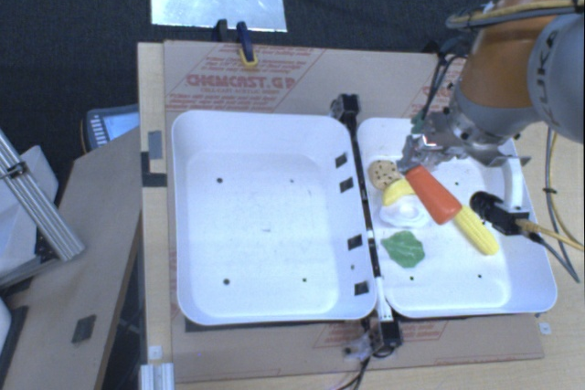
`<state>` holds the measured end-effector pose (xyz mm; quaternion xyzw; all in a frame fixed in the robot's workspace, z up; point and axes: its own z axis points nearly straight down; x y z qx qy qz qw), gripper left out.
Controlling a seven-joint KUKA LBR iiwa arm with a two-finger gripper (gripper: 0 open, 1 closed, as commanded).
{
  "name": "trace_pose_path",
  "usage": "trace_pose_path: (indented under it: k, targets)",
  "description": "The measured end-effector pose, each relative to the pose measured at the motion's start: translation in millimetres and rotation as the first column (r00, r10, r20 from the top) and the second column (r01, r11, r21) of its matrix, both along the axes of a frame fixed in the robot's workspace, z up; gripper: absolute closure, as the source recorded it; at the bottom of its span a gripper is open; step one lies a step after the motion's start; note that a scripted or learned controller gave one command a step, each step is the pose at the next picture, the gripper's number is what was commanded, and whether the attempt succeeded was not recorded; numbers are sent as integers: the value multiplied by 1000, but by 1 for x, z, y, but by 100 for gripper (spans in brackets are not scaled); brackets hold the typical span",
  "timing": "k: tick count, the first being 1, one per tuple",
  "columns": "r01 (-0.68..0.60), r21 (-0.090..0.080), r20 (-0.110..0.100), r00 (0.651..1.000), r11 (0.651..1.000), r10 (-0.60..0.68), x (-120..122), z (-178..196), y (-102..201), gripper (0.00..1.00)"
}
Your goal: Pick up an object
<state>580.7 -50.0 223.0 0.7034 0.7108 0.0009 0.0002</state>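
My gripper (pixel 422 149) hangs over the back left part of the right bin (pixel 521 283), under the grey wrist and its orange band. Right below it lies an orange carrot (pixel 433 195), slanting down to the right, its upper end close to the gripper. A round speckled cookie (pixel 382 171) sits left of the carrot, with a small yellow piece (pixel 397 191) and a white fried egg (pixel 403 213) beside it. Right of the carrot is a yellow corn cob (pixel 477 228), and a green leaf (pixel 403 247) rests nearer the front.
The left bin (pixel 192 196) stands beside the right one, split from it by a black-clipped rim (pixel 358 196). A black fitting with a cable (pixel 494 210) lies over the right bin's right side. A yellow clamp (pixel 246 50) sits at the bench's far edge.
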Motion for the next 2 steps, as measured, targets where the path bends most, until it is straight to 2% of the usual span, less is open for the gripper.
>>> trace_pose_path:
  k: [1,2]
  targets:
    - [2,0,2,1000,1000,-2,18,11,78,100]
    - [4,-1,1,1000,1000,-4,45,-40,106,100]
